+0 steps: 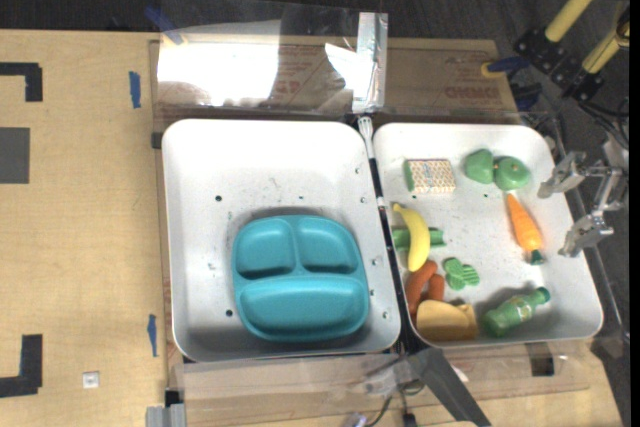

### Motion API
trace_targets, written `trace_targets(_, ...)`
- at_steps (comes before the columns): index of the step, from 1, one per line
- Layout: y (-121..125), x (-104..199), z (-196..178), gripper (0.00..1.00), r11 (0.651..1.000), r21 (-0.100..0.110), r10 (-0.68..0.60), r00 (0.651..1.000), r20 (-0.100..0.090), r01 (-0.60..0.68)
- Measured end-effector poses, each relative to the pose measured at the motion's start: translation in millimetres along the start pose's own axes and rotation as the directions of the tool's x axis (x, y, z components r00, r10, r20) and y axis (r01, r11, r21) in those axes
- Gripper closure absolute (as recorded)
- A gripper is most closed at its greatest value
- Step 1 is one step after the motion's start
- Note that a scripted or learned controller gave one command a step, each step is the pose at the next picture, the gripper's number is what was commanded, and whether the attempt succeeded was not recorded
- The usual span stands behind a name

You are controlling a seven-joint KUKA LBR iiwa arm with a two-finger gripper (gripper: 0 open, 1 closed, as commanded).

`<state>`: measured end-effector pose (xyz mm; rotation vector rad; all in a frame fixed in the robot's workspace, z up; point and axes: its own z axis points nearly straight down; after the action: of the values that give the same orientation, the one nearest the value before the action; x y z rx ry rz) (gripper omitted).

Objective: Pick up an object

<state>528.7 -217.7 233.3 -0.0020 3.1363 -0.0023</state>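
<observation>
The gripper (583, 205) hung at the right edge of the right bin (580, 300), just outside the rim, its metal fingers (562, 177) spread apart with nothing between them. That placement reads as a waiting or approach stance: over the rim and clear of the clutter, so a descent onto any item would be unobstructed.

All candidates for the pick lay in the right bin. A carrot (523, 223) lay nearest the gripper, close to the right edge and apart from the rest, which probably made it the easiest target. Two green round pieces (497, 169) sat together near the far edge, with a speckled block (431, 176) beside them toward the bin's left wall. A banana (414, 235) lay along the left wall, a small green piece (460, 272) just beside it toward the middle. In the near left corner a reddish sausage-like item (424, 285) and a tan wedge (446, 319) touched, crowding any grasp there. A green bottle (515, 311) lay on its side along the near edge.

The left bin (200, 165) held a teal divided tray (298, 278) toward its near edge, likely meant as a drop-off spot.
</observation>
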Motion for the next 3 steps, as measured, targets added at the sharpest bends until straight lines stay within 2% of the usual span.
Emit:
trace_targets(1, -3.5, 2.4, 109.6, 0.00, 1.000, -0.005, -0.017, 1.000, -0.011, 0.017)
trace_targets(2, -2.0, 21.3, 144.4, 0.00, 0.999, 0.001, 0.047, 0.999, 0.006, -0.047)
trace_targets(3, -1.6, 16.7, 131.1, 1.00, 0.999, 0.006, 0.045, 0.999, 0.020, -0.045)
